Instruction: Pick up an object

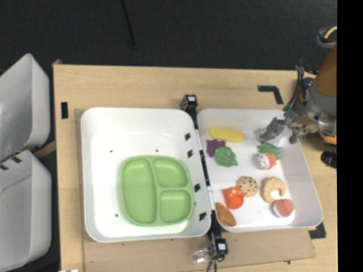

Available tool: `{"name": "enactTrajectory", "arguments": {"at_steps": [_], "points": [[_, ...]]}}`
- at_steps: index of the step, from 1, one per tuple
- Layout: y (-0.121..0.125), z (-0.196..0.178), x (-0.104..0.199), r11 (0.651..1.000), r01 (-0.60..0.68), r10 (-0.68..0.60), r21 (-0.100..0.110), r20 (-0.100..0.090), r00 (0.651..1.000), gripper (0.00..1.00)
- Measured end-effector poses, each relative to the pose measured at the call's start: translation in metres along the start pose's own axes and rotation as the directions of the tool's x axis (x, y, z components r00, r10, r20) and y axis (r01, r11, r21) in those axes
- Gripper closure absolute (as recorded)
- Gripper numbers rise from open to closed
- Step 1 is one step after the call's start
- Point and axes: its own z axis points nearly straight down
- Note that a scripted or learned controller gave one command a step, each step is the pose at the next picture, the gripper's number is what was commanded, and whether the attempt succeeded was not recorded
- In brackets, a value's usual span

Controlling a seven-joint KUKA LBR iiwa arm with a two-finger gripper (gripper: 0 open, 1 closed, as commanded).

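Claw (pixel 274 130) hangs over the right bin's (pixel 303 169) far right part; fingers' spread cannot be told. Corn (pixel 227 134) lies just left of the claw, apart from it. Radish (pixel 265 159) sits just below the claw. Croissant (pixel 274 187) and cookie (pixel 247 185) lie further toward the bin's near edge.

On the wooden table (pixel 142 86) sit two shallow white bins. The left bin (pixel 102 135) holds a green three-compartment plastic plate (pixel 156 190). The right bin (pixel 300 174) holds toy foods: a yellow corn cob (pixel 226 134), purple grapes (pixel 214 147), a green leaf (pixel 226 157), a cookie (pixel 247 185) and a croissant (pixel 273 187). The grey gripper (pixel 273 130) hovers over the right bin's upper right part.
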Motion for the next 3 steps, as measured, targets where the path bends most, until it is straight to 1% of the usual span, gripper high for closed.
{"name": "enactTrajectory", "arguments": {"at_steps": [1, 2, 3], "points": [[0.003, -0.008, 0.000, 1.000, 0.003, -0.003, -0.013, 0.003, 1.000, 0.00], [0.004, 0.035, -0.006, 1.000, 0.001, -0.001, -0.010, 0.003, 1.000, 0.00], [-0.002, 0.079, -0.007, 1.000, 0.000, 0.000, -0.009, 0.003, 1.000, 0.00]]}}
